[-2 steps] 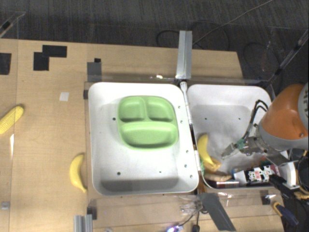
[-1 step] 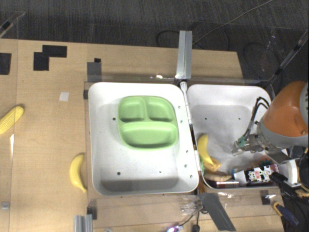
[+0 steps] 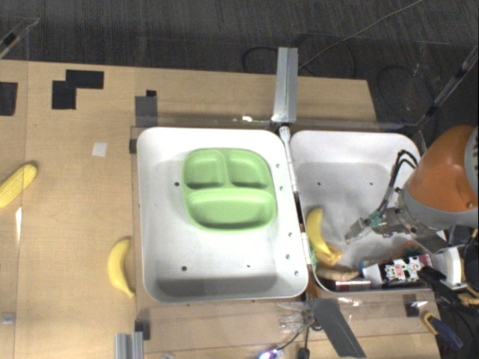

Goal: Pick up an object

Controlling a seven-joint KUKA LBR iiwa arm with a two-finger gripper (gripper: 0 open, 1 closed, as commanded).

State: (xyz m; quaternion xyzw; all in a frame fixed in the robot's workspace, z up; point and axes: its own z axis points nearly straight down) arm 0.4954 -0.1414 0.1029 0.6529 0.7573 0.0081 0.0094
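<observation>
Several candidates lie at the near edge of the right bin, around six o'clock: a brown stick-shaped item, a dark printed packet, and a yellow banana against the left wall. My gripper hangs beside the banana, at its three o'clock; its spread I cannot tell. I judge the banana light, smooth and curved, best pinched across its thick middle. Farther left, a green divided tray sits in the left bin.
</observation>
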